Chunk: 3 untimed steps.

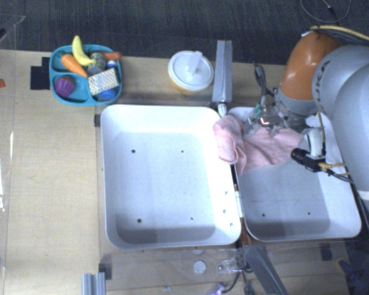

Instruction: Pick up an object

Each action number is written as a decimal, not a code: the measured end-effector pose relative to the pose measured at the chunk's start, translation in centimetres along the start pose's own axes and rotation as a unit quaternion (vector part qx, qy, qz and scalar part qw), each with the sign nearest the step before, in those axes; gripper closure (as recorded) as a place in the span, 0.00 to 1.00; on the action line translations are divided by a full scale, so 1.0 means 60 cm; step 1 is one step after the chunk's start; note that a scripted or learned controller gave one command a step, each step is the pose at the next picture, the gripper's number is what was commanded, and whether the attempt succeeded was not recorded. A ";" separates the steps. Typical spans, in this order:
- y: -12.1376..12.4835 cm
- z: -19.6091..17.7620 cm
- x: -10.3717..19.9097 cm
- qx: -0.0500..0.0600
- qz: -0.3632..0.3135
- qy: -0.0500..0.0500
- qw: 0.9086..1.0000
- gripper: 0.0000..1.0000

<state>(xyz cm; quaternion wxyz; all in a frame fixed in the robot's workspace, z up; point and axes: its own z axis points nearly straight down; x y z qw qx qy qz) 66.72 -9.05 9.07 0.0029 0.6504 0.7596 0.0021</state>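
While the gripper (262, 119) sits low over the pink cloth (252, 146) in the right bin (307, 220), this looks like the grasp step. Can't tell the grip. Next: lift straight up.

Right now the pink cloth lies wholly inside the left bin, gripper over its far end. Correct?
Not quite. In the camera view the pink cloth lies mostly in the right bin, with one end draped over the edge shared with the left bin. The gripper is over the cloth's far end, as you say.
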 end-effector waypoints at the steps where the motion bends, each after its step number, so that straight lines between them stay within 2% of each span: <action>1: -0.089 -0.002 -0.056 -0.004 -0.025 -0.002 1.000 0.00; 2: -0.081 -0.027 -0.055 -0.011 -0.027 -0.004 1.000 1.00; 3: -0.062 -0.167 0.021 -0.003 -0.137 -0.001 0.991 1.00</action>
